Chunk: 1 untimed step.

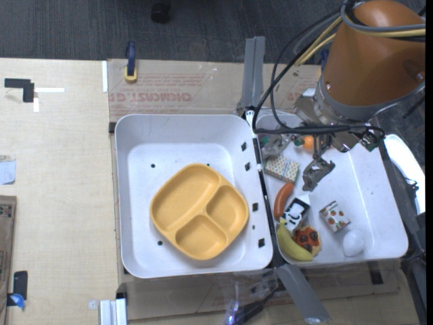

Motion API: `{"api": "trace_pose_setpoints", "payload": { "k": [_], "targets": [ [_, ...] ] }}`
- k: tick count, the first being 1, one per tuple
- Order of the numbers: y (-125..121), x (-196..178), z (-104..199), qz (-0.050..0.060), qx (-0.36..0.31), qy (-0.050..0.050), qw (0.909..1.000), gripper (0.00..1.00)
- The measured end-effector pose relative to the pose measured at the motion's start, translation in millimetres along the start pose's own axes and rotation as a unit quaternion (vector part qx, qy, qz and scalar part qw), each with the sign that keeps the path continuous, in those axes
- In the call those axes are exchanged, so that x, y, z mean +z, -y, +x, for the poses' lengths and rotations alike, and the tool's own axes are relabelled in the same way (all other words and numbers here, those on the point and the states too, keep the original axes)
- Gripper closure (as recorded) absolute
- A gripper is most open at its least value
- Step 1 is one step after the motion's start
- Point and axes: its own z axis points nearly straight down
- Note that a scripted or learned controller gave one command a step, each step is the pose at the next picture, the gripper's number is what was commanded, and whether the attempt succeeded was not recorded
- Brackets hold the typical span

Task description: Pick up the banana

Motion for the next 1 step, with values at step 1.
{"api": "trace_pose_setpoints", "payload": {
  "k": [1],
  "targets": [
    [-95.8,101.1,-16.0,-0.001,0.029,-0.002,0.9996,0.0]
  ]
}}
